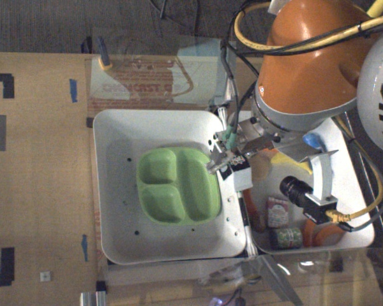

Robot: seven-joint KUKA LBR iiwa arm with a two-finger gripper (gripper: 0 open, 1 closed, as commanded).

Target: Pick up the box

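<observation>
Your box (277,212), a small red-and-white carton, lies in the right bin (360,190) beside a green can (287,237). It looks light and stiff but crushable; take it across its narrow sides. The gripper (226,161) hangs over the bins' divide, above the green tray (177,185); its grip state can't be made out.

Glossy orange band (313,50); matt, seemingly plastic green tray (177,185) in smooth white bin (115,139).

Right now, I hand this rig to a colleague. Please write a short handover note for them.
End effector: over the divider between the bins, beside the green tray; nothing seen held.
Left bin: holds the green tray.
Right bin: small red-and-white box, a can and other items.
Done: nothing visible.
Left: grasp and lift the box.
</observation>
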